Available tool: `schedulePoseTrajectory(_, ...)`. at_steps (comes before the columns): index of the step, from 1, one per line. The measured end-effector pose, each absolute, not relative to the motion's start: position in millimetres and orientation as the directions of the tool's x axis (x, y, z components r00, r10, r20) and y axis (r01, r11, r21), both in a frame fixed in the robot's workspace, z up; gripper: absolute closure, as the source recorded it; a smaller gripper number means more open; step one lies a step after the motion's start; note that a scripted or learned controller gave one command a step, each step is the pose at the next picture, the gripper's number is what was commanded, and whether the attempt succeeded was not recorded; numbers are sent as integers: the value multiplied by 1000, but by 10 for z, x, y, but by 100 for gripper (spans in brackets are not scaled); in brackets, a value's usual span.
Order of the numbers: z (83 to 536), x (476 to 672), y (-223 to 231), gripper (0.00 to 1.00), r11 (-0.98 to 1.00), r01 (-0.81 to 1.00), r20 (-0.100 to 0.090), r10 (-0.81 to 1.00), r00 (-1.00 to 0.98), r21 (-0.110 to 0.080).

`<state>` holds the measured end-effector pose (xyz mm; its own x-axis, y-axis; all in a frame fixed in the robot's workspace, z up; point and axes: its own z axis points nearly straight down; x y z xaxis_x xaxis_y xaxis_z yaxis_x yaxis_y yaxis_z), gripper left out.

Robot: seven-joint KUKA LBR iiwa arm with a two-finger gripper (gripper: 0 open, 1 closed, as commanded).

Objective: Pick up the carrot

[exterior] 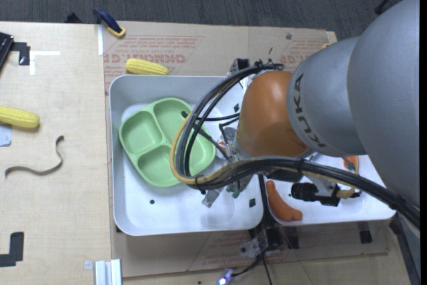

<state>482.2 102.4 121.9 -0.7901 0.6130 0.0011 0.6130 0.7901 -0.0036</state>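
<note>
The carrot point(282, 205), a short orange-red piece, lies at the near left corner of the right bin point(375, 209), just right of the wall between the bins. My arm's orange band point(267, 118) and grey body cover most of that bin. The gripper point(215, 194) hangs below the wrist over the left bin's point(115, 170) white floor near its front edge, left of the carrot and apart from it. Cables loop around the wrist and hide much of the gripper.
A green divided plate point(162, 140) lies in the left bin, partly under the cables. One yellow corn cob point(147, 67) rests behind that bin, another point(19, 118) at far left. A blue and yellow clamp point(110, 22) and a curved grey strip point(40, 167) lie on the bench.
</note>
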Motion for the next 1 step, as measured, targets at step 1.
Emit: schedulePoseTrajectory(1,896,5089,1230,0,824,567,0,567,-824,-19)
